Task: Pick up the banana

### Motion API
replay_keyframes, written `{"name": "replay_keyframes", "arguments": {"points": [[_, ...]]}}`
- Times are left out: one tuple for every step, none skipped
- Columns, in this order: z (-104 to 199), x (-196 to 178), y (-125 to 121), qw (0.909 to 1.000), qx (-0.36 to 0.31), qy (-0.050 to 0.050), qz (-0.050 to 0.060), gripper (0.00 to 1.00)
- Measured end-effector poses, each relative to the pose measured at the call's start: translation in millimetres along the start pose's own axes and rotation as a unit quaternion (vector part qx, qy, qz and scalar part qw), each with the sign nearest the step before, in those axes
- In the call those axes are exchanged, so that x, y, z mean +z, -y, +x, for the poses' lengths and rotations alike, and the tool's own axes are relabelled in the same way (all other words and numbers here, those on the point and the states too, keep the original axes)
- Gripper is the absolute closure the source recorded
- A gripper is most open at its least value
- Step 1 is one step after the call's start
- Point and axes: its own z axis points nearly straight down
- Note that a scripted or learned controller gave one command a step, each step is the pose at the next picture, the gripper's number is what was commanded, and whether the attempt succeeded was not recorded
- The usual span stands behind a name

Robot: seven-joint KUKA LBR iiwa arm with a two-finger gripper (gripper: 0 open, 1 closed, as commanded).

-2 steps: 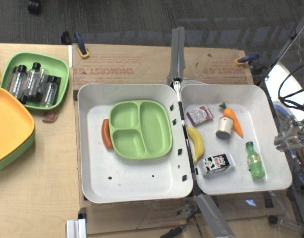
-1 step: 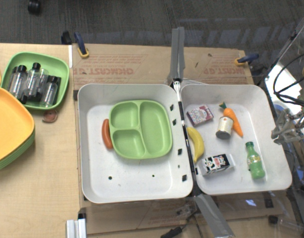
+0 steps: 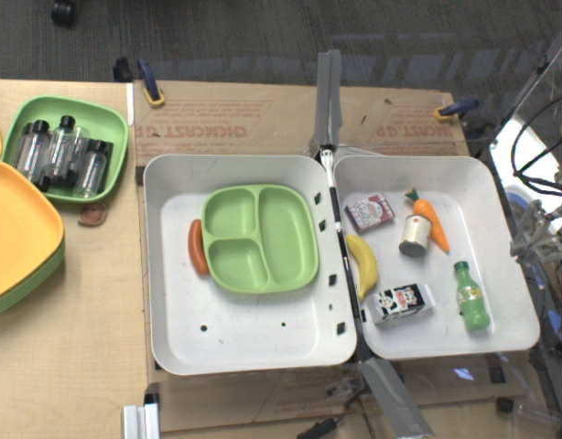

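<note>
Left bin (image 3: 162,245) has the green plate (image 3: 260,238). The banana (image 3: 362,263) is in the right bin (image 3: 501,245), hard against its left wall, long axis running near-to-far along that wall, with the milk carton (image 3: 402,302) just beside its near end. Pincer state: cannot tell. The arm enters from the right, so I'd expect it to reach leftward past the can (image 3: 414,235) and bottle (image 3: 471,295).

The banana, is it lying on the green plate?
No, the banana lies in the right bin against its left wall, while the green plate sits in the left bin.
</note>
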Motion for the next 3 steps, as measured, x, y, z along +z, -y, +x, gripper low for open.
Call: {"name": "replay_keyframes", "arguments": {"points": [[6, 28, -3, 0.9925, -0.122, -0.001, -0.001, 1.00], [10, 0, -4, 0.9799, -0.200, 0.000, 0.000, 1.00], [14, 7, -6, 0.9480, -0.318, 0.000, -0.001, 1.00]]}}
